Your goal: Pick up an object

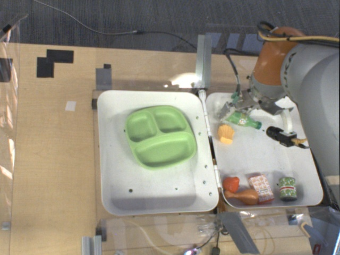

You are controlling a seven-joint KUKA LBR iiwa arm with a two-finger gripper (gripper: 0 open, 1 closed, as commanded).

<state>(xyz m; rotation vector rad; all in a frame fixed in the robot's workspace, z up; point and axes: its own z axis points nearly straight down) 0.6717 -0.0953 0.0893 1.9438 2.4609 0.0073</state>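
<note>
With the gripper point(235, 106) low in the right bin point(305, 169), seemingly right over the green packet point(245, 121) though its grip cannot be told, it should centre on the packet, clear of the yellow block point(227, 134), before lifting.

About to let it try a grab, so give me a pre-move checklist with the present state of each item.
1. Claw over the right bin: ok.
2. Target within reach: ok; a green packet lies just below the claw.
3. Claw's grasp state: cannot tell; the wrist hides it.
4. Neighbours clear of the target: not ok; the yellow block sits close beside the packet.
5. Green divided plate in the left bin, out of the way: ok.
</note>
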